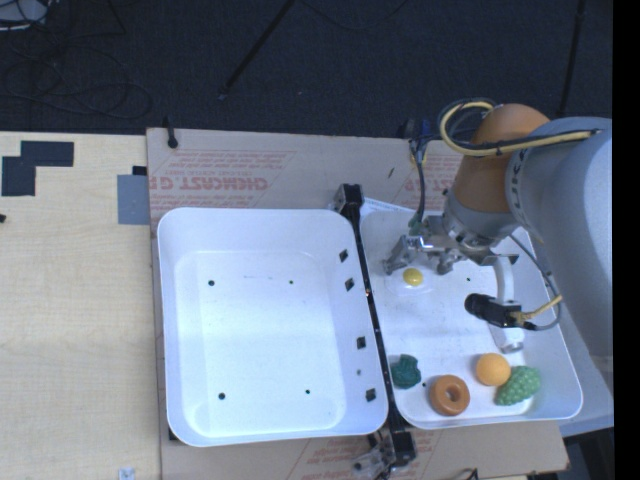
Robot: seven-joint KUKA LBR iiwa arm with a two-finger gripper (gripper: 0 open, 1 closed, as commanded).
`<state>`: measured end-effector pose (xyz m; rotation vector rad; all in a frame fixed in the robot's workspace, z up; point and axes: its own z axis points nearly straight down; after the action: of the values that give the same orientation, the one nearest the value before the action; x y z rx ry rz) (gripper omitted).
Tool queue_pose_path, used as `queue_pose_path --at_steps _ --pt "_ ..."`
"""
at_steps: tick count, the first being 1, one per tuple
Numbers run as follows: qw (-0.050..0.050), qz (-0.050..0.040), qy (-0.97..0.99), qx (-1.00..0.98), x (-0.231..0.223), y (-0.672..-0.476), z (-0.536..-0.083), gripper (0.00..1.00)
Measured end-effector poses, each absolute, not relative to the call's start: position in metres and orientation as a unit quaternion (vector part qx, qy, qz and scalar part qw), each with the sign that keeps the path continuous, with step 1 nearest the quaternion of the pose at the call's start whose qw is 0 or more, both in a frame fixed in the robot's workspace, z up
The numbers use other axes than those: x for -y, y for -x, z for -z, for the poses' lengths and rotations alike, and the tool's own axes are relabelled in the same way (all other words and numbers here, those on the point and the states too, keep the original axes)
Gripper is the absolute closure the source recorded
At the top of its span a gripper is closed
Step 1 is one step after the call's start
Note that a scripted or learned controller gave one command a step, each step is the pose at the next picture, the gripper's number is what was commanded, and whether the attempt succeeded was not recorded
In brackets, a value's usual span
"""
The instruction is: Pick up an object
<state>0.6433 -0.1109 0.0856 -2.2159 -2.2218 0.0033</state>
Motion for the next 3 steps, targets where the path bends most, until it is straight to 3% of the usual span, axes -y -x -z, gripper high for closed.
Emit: queue_pose_path --at_steps 1,2,3 --pt "0.0 0.0007 0.706 0.708 0.112 -0.645 -0.1 1.0" --pt "0.001 0.0002 0.706 0.708 0.112 -0.645 -0.099 0.0" --pt "0.001 -0.0013 0.706 0.708 0.084 -0.635 -0.087 0.0"
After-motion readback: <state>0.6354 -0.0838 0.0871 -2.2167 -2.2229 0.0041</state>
